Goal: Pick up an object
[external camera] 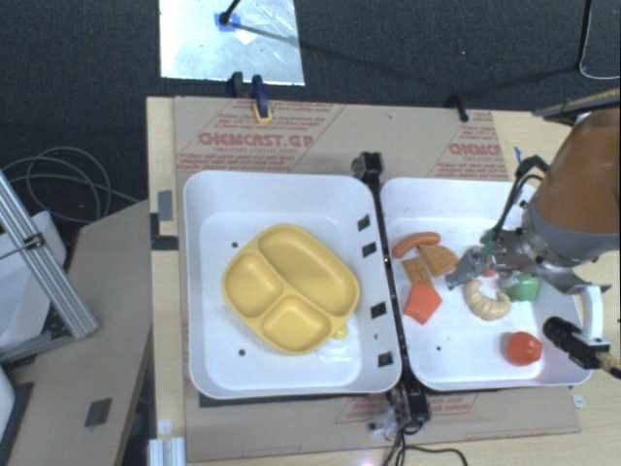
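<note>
Glossy yellow plastic tray point(291, 286), smooth white bins point(209, 289), matt cardboard point(320, 134)

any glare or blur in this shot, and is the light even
Camera view: light is fairly even, with soft shadows inside the left bin; glare on the foil sheet at top; the yellow tray is sharp; the end effector looks slightly soft.

Arm point(582, 187) entering from 3 o'clock edge, bulky grey-and-orange body occupying upper right. Orange band facing camera, grey wrist section sitting below it. Wrist angling down and toward 9 o'clock. Gripper point(464, 272) extending from wrist toward 8 o'clock, metallic, hanging low. Jaws pointing toward 9 o'clock; spacing between them too small and blurred to judge. Dark cable looping along wrist's 11 o'clock side.
</note>
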`<move>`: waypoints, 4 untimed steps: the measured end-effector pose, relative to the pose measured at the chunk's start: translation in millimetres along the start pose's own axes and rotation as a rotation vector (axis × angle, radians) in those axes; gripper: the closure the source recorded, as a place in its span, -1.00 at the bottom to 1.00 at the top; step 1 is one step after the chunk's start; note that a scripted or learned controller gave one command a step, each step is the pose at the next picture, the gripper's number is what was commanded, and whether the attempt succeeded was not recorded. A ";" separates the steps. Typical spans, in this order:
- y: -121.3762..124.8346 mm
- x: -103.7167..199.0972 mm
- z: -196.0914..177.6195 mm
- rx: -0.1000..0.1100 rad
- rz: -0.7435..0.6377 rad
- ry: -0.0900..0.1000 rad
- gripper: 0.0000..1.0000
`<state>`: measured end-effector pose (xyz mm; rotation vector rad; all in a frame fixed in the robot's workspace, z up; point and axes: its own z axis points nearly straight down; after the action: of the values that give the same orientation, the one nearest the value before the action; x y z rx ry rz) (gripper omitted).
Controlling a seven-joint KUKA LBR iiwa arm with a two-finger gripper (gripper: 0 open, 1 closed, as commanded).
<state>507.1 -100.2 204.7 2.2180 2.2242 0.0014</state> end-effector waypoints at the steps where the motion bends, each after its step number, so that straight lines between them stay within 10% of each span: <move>1: -21.0 6.3 124.1 0.001 0.001 0.001 -1.00; 2: 37.5 2.8 119.5 -0.006 -0.003 -0.001 -1.00; 4: 59.5 -5.9 120.0 -0.002 0.000 0.000 -1.00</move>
<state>566.7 -105.9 84.8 2.2174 2.2226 0.0030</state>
